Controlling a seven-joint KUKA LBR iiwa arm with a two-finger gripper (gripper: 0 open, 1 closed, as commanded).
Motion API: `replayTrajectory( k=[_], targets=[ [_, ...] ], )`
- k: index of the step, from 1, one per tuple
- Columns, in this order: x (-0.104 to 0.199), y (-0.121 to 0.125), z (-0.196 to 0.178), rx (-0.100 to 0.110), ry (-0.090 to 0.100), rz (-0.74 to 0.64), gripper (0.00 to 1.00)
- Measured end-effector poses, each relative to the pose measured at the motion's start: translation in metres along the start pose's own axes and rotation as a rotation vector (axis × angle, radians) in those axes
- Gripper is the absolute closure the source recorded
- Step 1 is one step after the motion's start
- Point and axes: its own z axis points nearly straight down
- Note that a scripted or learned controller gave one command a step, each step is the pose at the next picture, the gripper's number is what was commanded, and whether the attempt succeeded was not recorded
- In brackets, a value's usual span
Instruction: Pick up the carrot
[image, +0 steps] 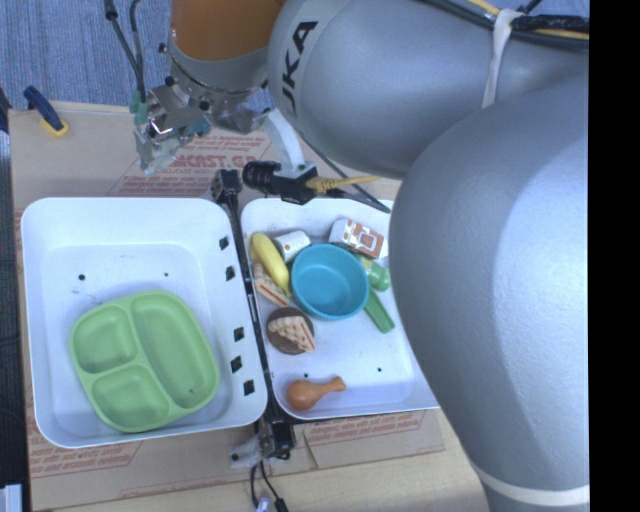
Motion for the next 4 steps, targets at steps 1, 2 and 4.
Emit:
replayTrajectory(
  k=[1, 2, 4],
  targets=[
    [0.049, -0.03, 0.067, -0.001, -0.001, 0.094, 1.0],
    [0.064, -0.059, 0.214, -0.009, 0.003, 0.359, 1.0],
    [0.027, -0.089, 0.051, -0.011, -0.002, 0.281, 1.0]
  ],
)
